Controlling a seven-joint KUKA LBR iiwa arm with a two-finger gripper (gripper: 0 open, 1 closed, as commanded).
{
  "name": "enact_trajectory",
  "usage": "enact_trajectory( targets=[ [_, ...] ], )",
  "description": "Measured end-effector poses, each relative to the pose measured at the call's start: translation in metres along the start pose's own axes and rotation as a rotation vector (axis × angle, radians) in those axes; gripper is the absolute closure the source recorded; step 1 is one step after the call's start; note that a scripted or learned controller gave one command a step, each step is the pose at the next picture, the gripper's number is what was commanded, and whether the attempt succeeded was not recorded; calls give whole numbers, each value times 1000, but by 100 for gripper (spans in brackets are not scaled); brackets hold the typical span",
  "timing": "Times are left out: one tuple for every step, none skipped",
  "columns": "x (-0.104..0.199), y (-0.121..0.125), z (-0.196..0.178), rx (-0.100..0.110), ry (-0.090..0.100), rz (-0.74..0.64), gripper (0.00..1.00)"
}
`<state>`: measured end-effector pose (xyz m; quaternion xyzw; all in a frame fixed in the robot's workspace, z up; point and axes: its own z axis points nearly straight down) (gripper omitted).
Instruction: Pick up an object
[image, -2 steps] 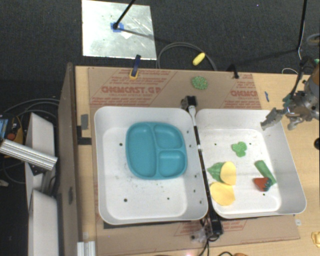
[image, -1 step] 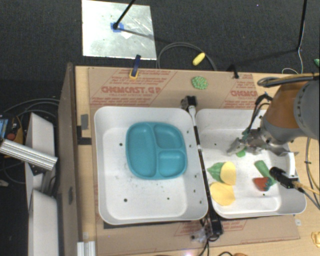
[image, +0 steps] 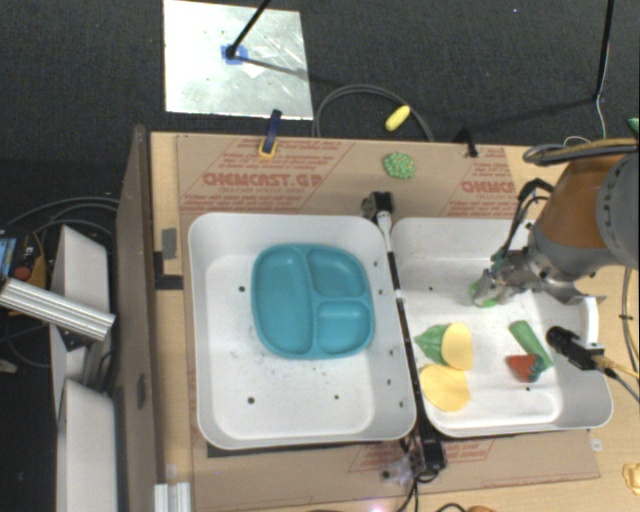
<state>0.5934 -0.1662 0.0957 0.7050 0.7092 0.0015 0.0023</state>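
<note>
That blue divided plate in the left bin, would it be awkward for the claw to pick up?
Probably. The blue plate lies flat on the left bin floor, so its low rim gives little to pinch. It looks like stiff, smooth plastic, likely light but slippery. Pushed, it would probably slide rather than tip.

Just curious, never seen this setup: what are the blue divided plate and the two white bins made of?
The blue plate looks like moulded plastic: uniform colour, rounded compartment ridges, soft matte sheen. The left bin and right bin also look like plastic, probably thin formed sheet, with smooth white surfaces and rounded corners.
</note>
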Motion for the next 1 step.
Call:
enact_trajectory(
  targets=[
    [119,23,-95,-8,5,-12,100]
  ],
)
